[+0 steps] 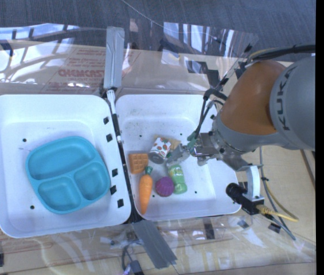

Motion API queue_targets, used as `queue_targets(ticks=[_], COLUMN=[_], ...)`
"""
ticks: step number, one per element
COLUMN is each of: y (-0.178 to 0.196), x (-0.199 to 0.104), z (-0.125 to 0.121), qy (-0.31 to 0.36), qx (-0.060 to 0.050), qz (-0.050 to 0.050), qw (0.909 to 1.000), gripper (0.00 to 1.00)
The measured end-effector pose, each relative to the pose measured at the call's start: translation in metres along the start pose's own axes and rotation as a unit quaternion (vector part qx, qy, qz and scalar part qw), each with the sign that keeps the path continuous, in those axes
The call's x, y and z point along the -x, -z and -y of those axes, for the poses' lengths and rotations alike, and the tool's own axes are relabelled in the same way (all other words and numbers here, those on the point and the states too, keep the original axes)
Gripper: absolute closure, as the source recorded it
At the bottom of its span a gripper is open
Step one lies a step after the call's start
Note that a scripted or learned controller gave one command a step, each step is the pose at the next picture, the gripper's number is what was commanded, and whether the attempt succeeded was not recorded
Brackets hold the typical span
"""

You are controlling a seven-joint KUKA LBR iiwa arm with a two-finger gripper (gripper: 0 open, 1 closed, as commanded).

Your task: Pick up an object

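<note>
The toys lay bunched in the right bin [150,110]: a patterned can [160,149], a waffle square [138,162], a carrot [145,192], a purple ball [164,187] and a green bottle [177,178]. The gripper [180,153] was down among them, right beside the can and just above the bottle — the reach-in step, by the look of it. Whether the fingers were spread or closed, or gripping anything, couldn't be told. Next it needed a firm close, then a straight lift.
</note>
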State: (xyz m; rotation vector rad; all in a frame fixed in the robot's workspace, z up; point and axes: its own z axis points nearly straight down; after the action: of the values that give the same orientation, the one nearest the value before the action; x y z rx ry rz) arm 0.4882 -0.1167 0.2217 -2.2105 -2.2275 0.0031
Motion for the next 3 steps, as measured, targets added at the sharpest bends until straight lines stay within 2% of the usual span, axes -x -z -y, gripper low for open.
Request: queue_targets(ticks=[1,2,3], y=[-0.104,-0.121,-0.113], x=[-0.003,-0.002,-0.001], z=[-0.099,-0.08,-0.079], qy=[0.0,0.001,0.003], qx=[-0.002,0.01,0.007], qz=[0.0,0.001,0.001], qw=[1.0,1.0,1.0], gripper=[0.0,0.0,1.0])
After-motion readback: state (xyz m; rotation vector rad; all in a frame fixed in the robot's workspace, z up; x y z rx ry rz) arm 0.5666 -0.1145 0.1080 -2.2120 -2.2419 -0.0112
